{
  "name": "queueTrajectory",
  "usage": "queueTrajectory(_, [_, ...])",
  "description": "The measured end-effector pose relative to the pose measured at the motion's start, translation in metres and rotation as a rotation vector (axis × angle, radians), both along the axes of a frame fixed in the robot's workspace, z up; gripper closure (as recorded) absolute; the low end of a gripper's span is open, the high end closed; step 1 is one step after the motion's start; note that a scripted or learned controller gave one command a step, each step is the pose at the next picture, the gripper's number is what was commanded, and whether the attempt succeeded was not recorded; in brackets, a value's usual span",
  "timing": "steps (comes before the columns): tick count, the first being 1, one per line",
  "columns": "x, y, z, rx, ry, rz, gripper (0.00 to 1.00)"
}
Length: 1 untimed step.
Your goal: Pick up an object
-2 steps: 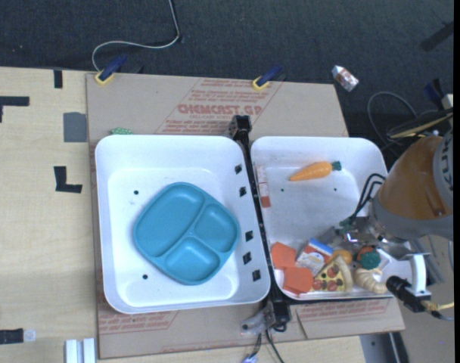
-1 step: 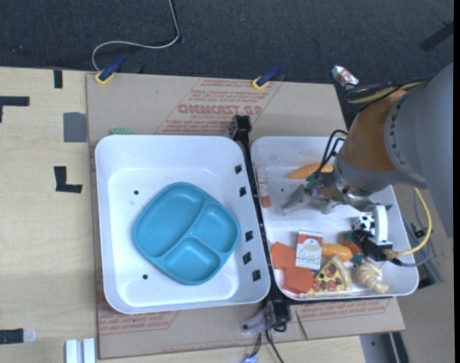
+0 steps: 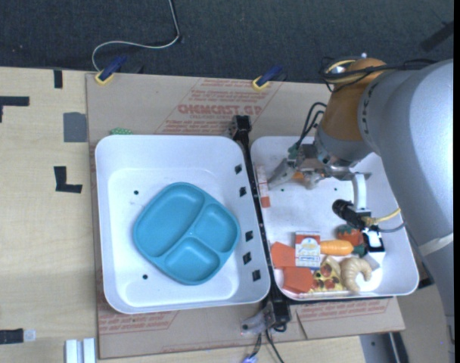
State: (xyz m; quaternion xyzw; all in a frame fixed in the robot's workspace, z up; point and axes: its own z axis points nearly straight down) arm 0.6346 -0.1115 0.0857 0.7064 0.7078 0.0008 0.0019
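Gripper hovers low over the right bin's far-left area; whether it is open or closed cannot be told. Toys cluster at the bin's near edge, well apart. A good pick requires centring over one toy before descending.

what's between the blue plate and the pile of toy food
In the camera view, the adjoining bin walls and black divider lie between the plate and the toy food.
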Motion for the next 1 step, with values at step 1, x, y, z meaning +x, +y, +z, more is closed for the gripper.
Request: queueTrajectory(1, [0.0282, 0.0026, -0.0014, -0.003, 0.032, -0.010, 0.00])
